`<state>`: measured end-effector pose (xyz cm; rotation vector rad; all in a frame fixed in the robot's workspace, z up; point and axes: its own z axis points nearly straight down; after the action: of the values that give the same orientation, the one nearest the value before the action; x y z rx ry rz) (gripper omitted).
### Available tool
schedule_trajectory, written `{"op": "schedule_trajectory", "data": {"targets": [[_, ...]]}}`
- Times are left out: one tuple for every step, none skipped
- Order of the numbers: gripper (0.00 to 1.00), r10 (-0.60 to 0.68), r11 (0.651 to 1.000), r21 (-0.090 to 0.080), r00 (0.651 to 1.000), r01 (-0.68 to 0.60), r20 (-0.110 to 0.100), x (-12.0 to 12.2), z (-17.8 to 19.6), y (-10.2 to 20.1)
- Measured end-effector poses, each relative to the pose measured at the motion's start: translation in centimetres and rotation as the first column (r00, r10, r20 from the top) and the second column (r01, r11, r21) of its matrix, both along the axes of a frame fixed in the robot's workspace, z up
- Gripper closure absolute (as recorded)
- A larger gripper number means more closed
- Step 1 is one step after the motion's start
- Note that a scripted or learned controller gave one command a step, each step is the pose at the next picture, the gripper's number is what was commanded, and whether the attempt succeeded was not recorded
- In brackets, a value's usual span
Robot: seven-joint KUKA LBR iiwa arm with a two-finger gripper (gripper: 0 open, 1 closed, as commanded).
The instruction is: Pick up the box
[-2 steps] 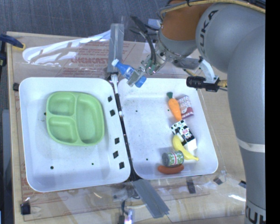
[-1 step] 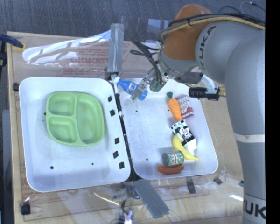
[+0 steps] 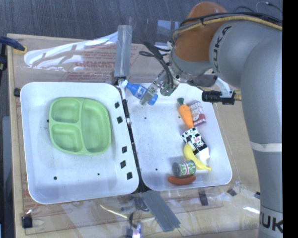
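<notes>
Right now the claw (image 3: pixel 159 89) hangs over the far edge of the right bin (image 3: pixel 154 152), next to the divider between the two bins; whether it is released or clenched I cannot tell. A blue and white thing (image 3: pixel 137 90) lies just beside it. The box (image 3: pixel 195 142), black and white, sits near that bin's right wall, well apart from the claw. A carrot (image 3: pixel 186 114) and a red packet (image 3: pixel 197 112) lie just beyond it, with a banana (image 3: pixel 194 159), a can (image 3: pixel 184 168) and a sausage (image 3: pixel 182 180) nearer. The left bin (image 3: pixel 35 152) holds a green divided plate (image 3: pixel 80 125).
</notes>
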<state>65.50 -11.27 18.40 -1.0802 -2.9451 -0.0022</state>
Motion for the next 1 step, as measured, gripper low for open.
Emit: {"op": "schedule_trajectory", "data": {"targets": [[1.00,0.058,0.998,-0.002,0.998,-0.058,0.004,-0.22,2.76,6.60]]}}
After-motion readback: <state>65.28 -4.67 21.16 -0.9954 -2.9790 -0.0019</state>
